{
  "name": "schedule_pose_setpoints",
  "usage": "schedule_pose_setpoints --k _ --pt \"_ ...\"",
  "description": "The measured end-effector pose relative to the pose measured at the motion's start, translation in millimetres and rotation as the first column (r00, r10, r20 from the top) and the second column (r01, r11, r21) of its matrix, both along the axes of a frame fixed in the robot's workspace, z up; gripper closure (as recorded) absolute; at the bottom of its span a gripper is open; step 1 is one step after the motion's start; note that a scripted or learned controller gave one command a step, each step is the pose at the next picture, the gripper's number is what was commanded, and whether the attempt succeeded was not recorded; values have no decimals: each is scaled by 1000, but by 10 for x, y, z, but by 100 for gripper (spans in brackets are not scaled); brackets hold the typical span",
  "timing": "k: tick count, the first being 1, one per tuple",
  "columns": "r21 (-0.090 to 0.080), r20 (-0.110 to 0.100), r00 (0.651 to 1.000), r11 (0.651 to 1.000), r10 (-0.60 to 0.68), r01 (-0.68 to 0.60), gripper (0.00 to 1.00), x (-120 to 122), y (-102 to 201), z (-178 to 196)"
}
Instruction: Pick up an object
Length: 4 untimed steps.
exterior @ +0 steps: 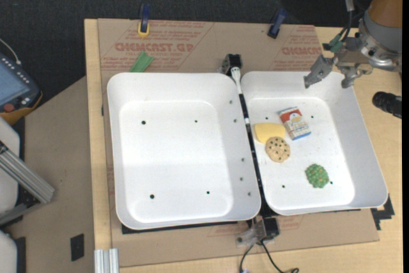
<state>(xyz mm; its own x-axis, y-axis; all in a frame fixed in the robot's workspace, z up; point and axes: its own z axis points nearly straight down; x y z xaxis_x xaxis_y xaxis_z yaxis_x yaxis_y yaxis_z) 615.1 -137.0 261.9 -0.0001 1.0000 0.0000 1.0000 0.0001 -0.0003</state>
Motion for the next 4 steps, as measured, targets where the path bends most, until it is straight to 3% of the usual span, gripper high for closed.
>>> schedule_pose_setpoints --k 1,2,3,4 --pt "3 -5 1000 1000 5 -5 0 21 671 -485" --pt "0 -5 1000 1000 -5 5 0 -624 284 -368" --pt "3 -10 1000 1000 0 0 0 -524 414 -1498" --pt "-3 1 1000 1000 -1 1 0 -428 432 -1750"
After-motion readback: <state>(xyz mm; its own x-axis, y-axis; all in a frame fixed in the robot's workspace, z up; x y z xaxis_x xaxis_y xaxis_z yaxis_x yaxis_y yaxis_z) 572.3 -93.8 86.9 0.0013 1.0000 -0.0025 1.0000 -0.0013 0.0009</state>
